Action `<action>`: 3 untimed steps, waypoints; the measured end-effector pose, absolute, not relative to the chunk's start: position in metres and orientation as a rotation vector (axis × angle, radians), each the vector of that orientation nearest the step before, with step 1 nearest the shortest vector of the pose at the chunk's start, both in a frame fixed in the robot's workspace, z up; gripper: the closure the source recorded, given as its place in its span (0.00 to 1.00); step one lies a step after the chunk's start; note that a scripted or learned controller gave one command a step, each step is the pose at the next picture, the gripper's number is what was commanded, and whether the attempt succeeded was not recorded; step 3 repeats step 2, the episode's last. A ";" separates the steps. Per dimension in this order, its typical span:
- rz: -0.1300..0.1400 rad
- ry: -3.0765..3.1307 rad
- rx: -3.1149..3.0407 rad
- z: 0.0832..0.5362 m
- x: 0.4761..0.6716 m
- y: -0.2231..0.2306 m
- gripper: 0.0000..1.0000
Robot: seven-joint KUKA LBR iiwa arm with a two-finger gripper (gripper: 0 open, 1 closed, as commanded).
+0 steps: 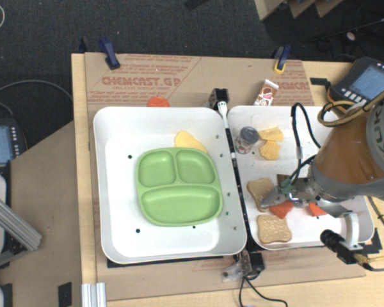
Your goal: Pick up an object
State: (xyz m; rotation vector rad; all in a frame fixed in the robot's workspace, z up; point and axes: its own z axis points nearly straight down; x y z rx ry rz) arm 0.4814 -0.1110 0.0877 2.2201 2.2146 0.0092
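My gripper point(283, 194) sits low in the right bin point(276, 116), at the end of the grey and orange arm coming in from the right. It hovers over the edge of a brown toast slice point(259, 189) and just above an orange-red piece point(281, 208). A second toast slice point(273, 230) lies nearer the front. Two yellow pieces point(271, 133) point(269, 149) and a small round jar point(247, 137) lie at the back of that bin. Another orange bit point(315, 210) peeks out under the wrist.
The left bin point(109, 171) holds a green divided plate point(178, 187) and a yellow wedge point(189, 141) behind it. A small carton point(266, 93) and an orange scrap point(157, 102) lie on the board behind the bins. Blue clamps point(109, 53) point(281, 57) grip the far edge.
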 end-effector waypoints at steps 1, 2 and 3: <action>0.010 2.216 2.218 0.097 0.482 -0.110 1.00; 0.010 2.225 2.208 0.189 0.521 -0.019 1.00; 0.010 2.225 2.208 0.189 0.521 -0.019 1.00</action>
